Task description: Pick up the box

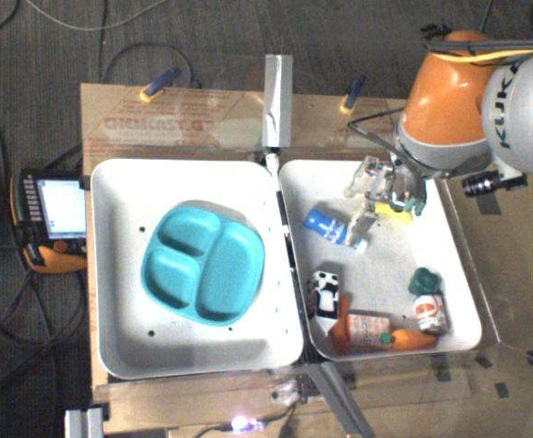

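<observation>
Bench (pixel 184 121) on dark carpet: left bin (pixel 111 336) holds a teal divided plate (pixel 203 263); right bin (pixel 458 272) holds the box (pixel 369 327) flat by its front wall, orange carrot (pixel 412 339) touching it, cow figure (pixel 323 292) just beside, plus blue can (pixel 326 225) and small jar (pixel 430 313). Jaws (pixel 382 190) over the right bin's back corner, well apart from the box; can't tell if clenched or released.

The arm (pixel 467 89) (grey, with an orange band above the wrist) reaches in over the far right corner of the right bin (pixel 463 245), its tool (pixel 382 190) hanging above that bin's back end.
</observation>
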Robot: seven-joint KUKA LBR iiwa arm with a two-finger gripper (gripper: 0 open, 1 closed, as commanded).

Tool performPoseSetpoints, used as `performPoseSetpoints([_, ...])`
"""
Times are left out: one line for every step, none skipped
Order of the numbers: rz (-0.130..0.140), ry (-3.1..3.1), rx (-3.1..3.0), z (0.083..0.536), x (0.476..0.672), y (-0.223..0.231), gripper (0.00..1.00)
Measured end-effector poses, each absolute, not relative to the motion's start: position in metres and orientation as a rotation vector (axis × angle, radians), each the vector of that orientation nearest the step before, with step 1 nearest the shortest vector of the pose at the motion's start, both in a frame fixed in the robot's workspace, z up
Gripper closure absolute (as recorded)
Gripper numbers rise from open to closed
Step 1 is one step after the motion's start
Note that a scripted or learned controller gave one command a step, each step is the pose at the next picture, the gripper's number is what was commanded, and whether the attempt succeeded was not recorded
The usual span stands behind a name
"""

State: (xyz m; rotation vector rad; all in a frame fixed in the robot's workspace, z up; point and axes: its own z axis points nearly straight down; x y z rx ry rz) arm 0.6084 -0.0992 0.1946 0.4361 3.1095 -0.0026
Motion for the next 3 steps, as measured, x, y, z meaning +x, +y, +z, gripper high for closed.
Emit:
performPoseSetpoints([0.007,3.047,0.651,0.119,0.560,-0.095,0.00])
performPoseSetpoints([0.007,3.047,0.651,0.119,0.560,-0.095,0.00])
performPoseSetpoints([0.000,3.008,0.784,0.109,0.632,-0.184,0.00])
